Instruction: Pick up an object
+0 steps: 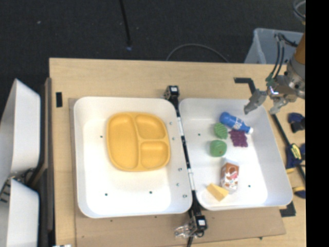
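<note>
Cheese wedge (pixel 217 192) bottom of rt bin; gripper (pixel 266 103) fingers apart, holding nothing, above blue bottle (pixel 235 122).

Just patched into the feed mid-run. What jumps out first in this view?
The big yellow plastic divided plate dominates, lying alone in the left white bin. Next, the cluster in the right white bin: a blue bottle, purple grapes, two green items, a small carton and a yellow wedge. The claw hangs over that bin's far right corner, holding nothing.
</note>
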Tool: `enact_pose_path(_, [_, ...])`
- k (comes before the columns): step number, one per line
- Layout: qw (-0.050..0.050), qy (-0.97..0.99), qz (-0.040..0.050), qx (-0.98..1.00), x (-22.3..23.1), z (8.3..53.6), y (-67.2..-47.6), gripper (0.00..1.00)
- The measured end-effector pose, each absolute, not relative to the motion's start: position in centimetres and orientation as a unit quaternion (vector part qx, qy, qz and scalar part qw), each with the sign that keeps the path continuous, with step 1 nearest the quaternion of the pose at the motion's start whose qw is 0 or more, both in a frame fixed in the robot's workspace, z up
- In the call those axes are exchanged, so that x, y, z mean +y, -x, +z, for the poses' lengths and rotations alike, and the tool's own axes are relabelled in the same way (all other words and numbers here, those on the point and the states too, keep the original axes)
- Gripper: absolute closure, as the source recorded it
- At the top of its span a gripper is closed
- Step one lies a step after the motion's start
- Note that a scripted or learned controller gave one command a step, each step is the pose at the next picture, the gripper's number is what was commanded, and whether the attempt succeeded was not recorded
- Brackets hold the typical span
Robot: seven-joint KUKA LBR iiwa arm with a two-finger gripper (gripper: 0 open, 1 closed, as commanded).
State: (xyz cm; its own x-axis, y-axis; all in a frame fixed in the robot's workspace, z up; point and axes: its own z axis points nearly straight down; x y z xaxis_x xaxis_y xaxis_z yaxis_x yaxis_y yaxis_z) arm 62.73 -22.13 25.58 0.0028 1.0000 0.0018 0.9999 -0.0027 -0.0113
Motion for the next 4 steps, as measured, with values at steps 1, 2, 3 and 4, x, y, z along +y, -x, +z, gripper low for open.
enact_pose_path(1, [-0.001, 0.707, -0.0006, -0.707, -22.1, 26.5, -63.0, 0.00])
enact_pose_path(2, [0.000, 0.707, 0.0014, -0.708, -22.5, 20.9, -63.9, 0.00])
enact_pose_path(3, [0.000, 0.706, 0.0012, -0.708, -21.7, 15.5, -64.4, 0.00])
enact_pose_path(4, [-0.004, 0.706, -0.0009, -0.708, -21.9, 12.2, -64.5, 0.00])
